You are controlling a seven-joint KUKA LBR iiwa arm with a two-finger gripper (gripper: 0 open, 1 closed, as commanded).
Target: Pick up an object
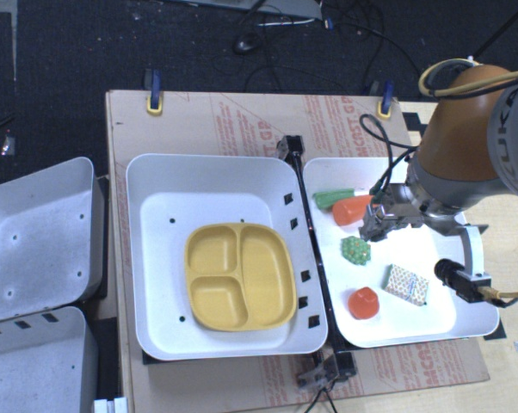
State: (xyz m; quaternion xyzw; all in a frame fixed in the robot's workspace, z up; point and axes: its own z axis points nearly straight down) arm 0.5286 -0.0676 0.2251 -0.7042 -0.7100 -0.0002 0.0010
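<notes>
Presently the gripper (373,228), finger state indeterminable, hovered beside the orange carrot (351,210), whose long axis ran leftward away from the gripper toward its green top.

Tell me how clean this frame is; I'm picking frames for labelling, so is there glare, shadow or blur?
Camera view: even lighting, sharp on the yellow tray and toys; the white bins are bright but not blown out; soft shadows under the arm; the gripper is dark and hard to read; the floor behind is dim.
</notes>
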